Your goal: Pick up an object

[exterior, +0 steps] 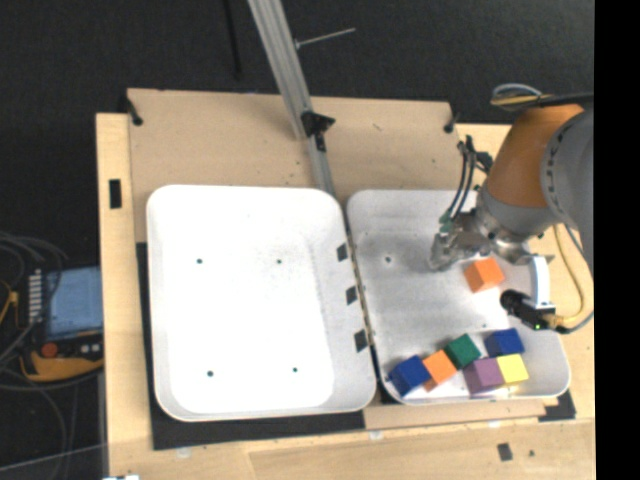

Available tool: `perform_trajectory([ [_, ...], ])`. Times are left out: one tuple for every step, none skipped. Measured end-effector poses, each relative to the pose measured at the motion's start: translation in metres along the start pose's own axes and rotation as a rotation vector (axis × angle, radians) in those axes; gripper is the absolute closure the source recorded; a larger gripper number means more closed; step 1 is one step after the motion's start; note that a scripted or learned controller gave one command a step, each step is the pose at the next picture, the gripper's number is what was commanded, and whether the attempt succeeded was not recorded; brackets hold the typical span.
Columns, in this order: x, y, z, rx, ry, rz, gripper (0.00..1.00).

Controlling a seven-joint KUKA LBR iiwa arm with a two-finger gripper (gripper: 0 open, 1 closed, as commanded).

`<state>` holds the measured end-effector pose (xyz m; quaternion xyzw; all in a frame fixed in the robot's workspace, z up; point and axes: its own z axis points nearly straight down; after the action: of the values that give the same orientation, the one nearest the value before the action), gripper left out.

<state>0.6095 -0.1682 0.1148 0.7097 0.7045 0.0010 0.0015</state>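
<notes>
Orange, a small foam cube (pixel 485 273) lies loose in my right-hand shallow white bin (pixel 400 268), just beside my tool (pixel 447 249), whose grip I cannot make out; I judge I'm still approaching, and next must centre over the cube.
</notes>
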Motion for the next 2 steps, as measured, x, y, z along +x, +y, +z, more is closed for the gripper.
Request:
perform_trajectory([
  [0.008,0.006,-0.052,-0.004,0.0,-0.011,1.0],
  [0.011,0.017,-0.111,-0.005,-0.001,-0.012,1.0],
])
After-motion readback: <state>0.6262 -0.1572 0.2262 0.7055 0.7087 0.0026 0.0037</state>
